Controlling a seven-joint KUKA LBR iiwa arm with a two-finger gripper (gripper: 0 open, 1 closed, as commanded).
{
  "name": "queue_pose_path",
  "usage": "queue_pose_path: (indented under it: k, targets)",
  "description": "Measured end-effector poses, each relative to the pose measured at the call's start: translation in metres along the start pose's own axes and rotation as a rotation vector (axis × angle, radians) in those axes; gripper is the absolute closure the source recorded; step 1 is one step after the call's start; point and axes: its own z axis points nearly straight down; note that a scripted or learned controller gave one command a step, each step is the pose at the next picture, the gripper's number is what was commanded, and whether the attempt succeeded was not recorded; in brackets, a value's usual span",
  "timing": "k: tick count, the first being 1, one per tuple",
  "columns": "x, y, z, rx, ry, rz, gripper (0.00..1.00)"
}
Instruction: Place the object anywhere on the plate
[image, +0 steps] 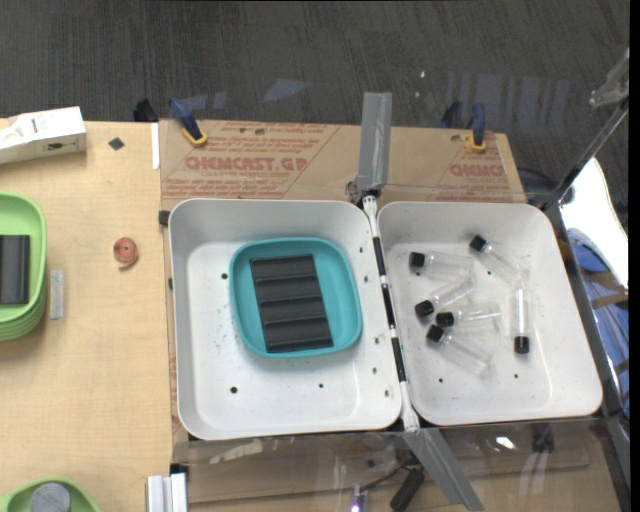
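Nearest you, the left bin (285, 400) shows its front rim; a teal plate (345, 300) sits in the middle of it, carrying a black ribbed insert (290, 302). You will find the task objects, clear vials with black caps (447, 298), scattered loose in the right bin (520, 390), none touching the plate (roughly six, some hard to separate). You cannot tell the claw's opening or hold from this view.

6 vials (470, 298), 1 plate (296, 297), 2 bins (200, 380)
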Motion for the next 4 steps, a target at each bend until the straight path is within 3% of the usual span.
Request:
queue_pose_path:
  k: [2, 3, 4]
  targets:
    - [0.001, 0.000, 0.000, 0.000, -0.001, 0.067, 0.00]
    - [-0.001, 0.000, -0.001, -0.001, 0.001, 0.179, 0.00]
    - [-0.010, -0.014, 0.001, 0.003, -0.001, 0.207, 0.00]
